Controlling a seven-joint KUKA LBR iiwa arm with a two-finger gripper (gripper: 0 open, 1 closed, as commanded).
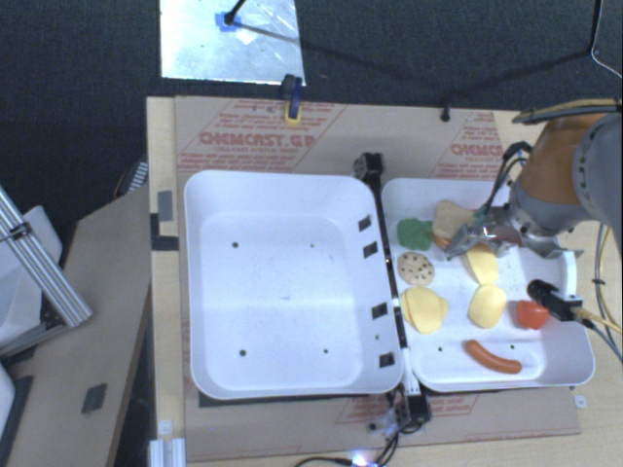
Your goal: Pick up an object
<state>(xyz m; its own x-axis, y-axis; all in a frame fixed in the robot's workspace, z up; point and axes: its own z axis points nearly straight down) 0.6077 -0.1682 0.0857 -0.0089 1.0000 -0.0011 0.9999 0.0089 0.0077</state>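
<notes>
I see bright, even overhead light on both white bins (282,290), which verge on washed out. The metal sheet (232,25) at upper left shows patchy glare. Shadows stay soft and short. The arm (569,178) at right looks slightly blurred.

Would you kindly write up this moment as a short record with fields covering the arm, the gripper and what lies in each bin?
arm: reaches in from the right, over the right bin
gripper: low in the right bin, beside the bread slice and above a yellow piece
fingers: cannot tell
right bin contents: green piece, cookie, yellow slice, lemon-like piece, red piece, sausage
left bin: bare white floor
</notes>
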